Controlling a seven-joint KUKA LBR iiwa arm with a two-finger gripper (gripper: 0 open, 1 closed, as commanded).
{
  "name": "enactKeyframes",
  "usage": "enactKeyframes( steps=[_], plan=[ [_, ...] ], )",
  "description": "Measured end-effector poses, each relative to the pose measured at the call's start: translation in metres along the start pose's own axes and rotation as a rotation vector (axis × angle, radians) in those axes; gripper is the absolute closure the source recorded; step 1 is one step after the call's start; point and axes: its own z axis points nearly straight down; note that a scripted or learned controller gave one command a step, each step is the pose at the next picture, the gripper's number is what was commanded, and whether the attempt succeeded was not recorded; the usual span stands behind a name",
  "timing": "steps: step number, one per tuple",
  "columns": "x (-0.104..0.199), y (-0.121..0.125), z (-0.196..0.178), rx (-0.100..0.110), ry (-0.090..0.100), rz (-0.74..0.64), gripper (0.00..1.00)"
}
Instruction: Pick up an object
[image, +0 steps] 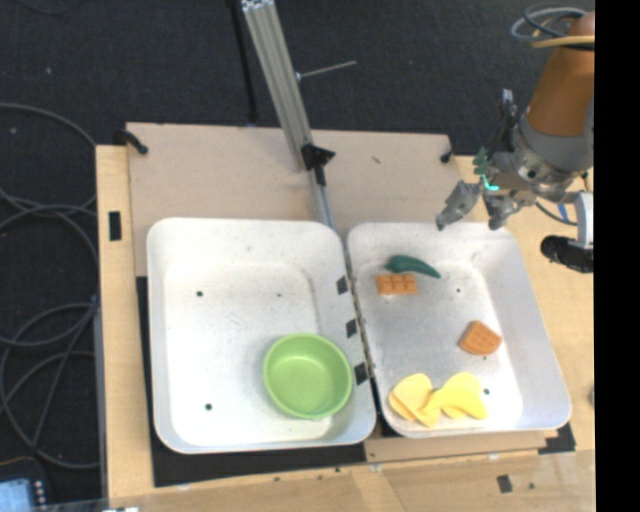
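My gripper (473, 212) hangs above the far edge of the right bin (520, 300), its two fingers spread open with nothing between them. Inside that bin, a dark green pepper-like piece (413, 265) lies near the far left, and a small orange waffle block (396, 285) sits just in front of it. An orange rounded piece (479, 339) rests toward the right side. Yellow flat pieces (438, 399) lie at the near edge. In the left bin (200, 280) a green bowl (307, 375) stands at the near right corner.
A slanted metal pole (285, 95) rises from behind the seam between the bins. Black clips (352, 327) line the divide. Cables (40, 300) lie on the floor to the left of the bench.
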Motion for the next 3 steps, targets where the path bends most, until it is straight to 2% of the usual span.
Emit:
enactKeyframes(
  steps=[1, 2, 3],
  plan=[
    [0.001, 0.008, 0.047, 0.004, 0.001, -0.002, 0.00],
    [0.001, 0.008, 0.110, 0.006, 0.001, 0.000, 0.00],
    [0.001, 0.012, 0.154, -0.006, 0.005, 0.001, 0.00]
  ],
)
